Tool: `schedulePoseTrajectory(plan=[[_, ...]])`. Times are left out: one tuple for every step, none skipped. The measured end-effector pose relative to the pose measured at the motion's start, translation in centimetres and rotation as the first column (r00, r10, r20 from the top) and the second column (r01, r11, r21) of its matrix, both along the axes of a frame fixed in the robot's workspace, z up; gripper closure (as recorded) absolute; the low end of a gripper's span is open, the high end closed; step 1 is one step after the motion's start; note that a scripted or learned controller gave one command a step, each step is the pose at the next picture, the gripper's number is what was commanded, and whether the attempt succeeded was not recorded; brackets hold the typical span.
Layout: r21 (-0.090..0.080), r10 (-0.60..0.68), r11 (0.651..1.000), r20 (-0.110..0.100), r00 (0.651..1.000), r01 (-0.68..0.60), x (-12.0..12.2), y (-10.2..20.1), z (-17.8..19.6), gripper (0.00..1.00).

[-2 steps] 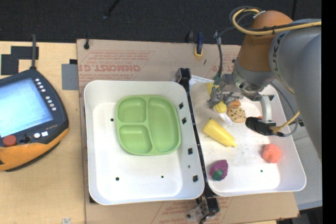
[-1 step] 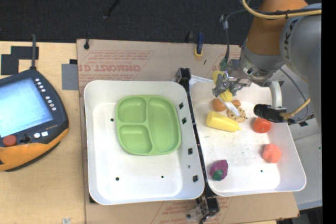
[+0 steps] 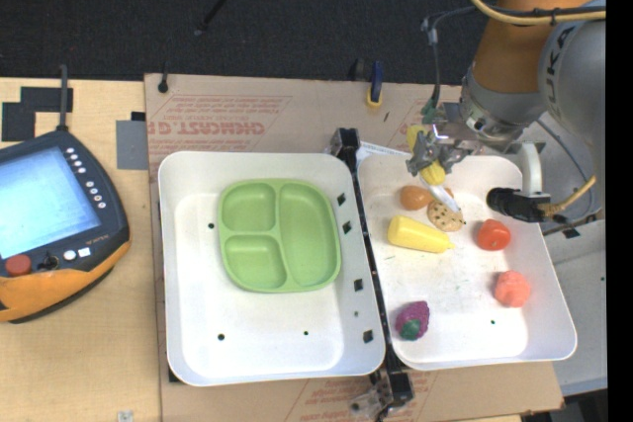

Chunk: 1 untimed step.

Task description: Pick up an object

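The camera view looks down on two shallow white bins side by side. The left white bin bears a light green plastic divided plate with three compartments. The right white bin holds the loose items: a brown egg-shaped piece, a speckled tan cookie-like disc just beside it, a yellow wedge-shaped block lying below those two, a red round tomato-like ball, a pinkish-orange lumpy ball nearer the front, and a purple and green berry-shaped toy near the front left corner.

The grey arm with its orange band reaches in from the right, and its two-finger gripper hangs over the rear left part of the right bin. A small yellow object sits at the fingertips, seemingly pinched between them and raised above the brown piece, though the view is too coarse to be sure of its shape.

A handheld control pendant with an orange rim and a pale screen lies on the bench, well left of the bins.
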<state>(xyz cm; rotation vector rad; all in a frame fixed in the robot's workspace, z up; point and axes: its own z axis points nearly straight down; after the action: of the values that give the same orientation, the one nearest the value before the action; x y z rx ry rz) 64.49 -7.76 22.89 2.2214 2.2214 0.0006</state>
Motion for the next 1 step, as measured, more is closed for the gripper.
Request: schedulePoseTrajectory(plan=[[0.002,0.002,1.000,-0.004,1.000,-0.002,-3.26,3.49,0.77,1.00]])
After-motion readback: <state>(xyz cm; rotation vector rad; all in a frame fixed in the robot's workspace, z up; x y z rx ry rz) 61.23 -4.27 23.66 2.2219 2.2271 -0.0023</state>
